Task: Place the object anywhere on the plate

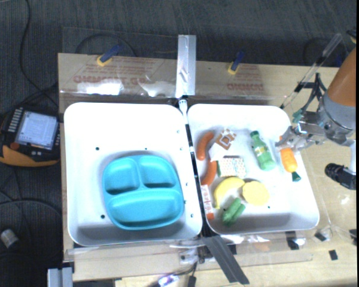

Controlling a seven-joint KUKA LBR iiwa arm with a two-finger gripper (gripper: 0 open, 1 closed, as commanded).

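dark grey carpet [137,11] surrounds a wooden bench [269,79].

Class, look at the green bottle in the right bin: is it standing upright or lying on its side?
Lying on its side. The green bottle shows its full length along the floor of the right bin, cap toward the far wall.

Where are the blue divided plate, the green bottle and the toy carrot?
Blue divided plastic plate [143,191], camera view, on its large front compartment.
Green plastic bottle [262,152], camera view, on its body.
Orange toy carrot [289,161], camera view, on its orange middle.
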